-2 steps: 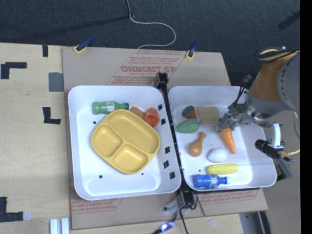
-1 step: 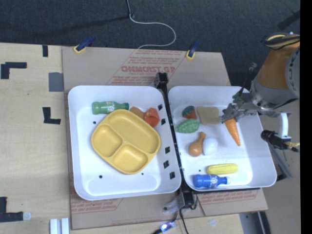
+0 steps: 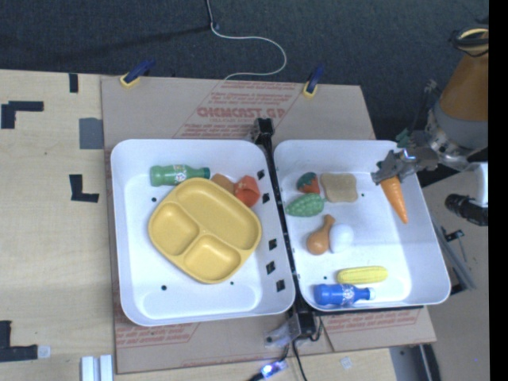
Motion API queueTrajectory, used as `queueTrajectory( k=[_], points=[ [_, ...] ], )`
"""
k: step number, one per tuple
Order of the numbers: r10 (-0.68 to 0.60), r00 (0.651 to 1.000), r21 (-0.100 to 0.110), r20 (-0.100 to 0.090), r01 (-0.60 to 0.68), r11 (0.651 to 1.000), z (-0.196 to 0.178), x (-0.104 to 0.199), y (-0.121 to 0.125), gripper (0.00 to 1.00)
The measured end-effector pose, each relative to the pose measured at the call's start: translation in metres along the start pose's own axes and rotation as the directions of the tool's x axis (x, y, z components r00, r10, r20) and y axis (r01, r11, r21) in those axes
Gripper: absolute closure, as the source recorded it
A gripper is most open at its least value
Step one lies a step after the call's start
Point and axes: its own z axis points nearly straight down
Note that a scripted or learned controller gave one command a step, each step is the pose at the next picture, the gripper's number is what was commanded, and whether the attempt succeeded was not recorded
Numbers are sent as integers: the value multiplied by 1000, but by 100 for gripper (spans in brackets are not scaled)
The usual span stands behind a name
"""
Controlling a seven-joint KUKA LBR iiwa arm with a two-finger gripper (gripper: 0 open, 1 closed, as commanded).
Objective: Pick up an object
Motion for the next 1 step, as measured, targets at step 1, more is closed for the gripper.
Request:
queueTrajectory(
  k=[1],
  points=[
    [0,1000,5,-2,0,1000,-12,1,1,100]
  ],
)
